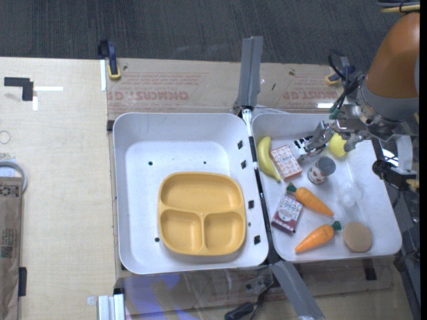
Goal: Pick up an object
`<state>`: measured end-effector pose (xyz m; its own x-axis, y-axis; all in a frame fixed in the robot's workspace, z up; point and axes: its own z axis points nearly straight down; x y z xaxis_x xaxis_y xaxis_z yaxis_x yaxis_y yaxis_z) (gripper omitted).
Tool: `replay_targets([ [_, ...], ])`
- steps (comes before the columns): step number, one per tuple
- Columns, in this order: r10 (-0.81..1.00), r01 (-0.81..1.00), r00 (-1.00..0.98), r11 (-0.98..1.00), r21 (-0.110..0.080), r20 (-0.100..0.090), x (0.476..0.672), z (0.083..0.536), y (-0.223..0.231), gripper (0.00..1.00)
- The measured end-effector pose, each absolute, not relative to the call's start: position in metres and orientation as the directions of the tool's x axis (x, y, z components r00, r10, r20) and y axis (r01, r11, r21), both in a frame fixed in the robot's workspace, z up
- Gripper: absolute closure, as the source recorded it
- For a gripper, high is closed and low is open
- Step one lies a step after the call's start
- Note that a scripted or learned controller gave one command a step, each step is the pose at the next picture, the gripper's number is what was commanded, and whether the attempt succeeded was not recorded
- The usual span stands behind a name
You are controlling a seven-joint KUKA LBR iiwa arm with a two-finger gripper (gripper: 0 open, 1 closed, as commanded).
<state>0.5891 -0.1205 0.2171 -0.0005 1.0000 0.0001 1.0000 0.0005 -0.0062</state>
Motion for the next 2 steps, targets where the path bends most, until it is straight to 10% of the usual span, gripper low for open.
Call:
replay_targets([
  [1, 0.999, 0.999, -0.054, 0.054, 0.001, -0.001, 0.614, 0.092, -0.157, 0.0],
  [2, 0.987, 0.987, -0.163, 0.163, -0.004, 0.001, 0.546, 0.162, -0.11, 0.0],
])
